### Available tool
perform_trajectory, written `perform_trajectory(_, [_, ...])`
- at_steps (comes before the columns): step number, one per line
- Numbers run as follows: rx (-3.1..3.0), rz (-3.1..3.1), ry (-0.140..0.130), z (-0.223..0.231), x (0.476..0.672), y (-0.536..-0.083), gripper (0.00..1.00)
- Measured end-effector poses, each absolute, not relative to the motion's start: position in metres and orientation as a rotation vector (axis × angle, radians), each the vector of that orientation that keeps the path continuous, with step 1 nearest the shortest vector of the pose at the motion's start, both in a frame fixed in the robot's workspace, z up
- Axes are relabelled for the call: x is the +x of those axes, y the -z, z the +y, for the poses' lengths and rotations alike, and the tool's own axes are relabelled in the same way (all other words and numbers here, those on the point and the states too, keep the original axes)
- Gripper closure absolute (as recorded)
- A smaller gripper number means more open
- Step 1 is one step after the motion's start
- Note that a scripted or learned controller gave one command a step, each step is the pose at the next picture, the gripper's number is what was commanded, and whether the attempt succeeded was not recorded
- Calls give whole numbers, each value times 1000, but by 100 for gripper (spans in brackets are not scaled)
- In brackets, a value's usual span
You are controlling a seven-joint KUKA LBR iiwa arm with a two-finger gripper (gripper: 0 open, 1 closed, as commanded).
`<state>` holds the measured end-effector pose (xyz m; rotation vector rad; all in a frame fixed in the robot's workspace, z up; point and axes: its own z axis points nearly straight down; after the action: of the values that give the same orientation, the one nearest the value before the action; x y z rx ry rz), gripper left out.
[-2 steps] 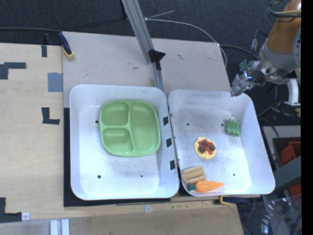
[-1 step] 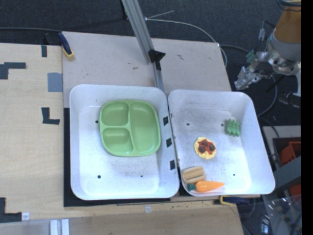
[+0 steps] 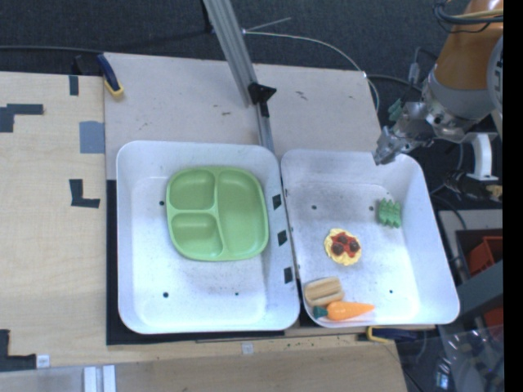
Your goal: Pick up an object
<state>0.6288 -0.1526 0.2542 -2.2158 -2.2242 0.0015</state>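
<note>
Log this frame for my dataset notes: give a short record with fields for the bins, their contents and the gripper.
left bin: green tray
right bin: broccoli, pizza, hot dog, carrot
gripper: above the right bin's far right corner, apart from all the food
held: nothing seen
</note>
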Motion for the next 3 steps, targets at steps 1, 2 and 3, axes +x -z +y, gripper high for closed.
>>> perform_trajectory(1, [-2214, -2225, -2, -100, 608, -240, 100])
perform_trajectory(2, [-2212, -2225, -2, -43, 583, -237, 100])
perform_trajectory(3, [-2212, -2226, -1, 4, 566, -243, 100])
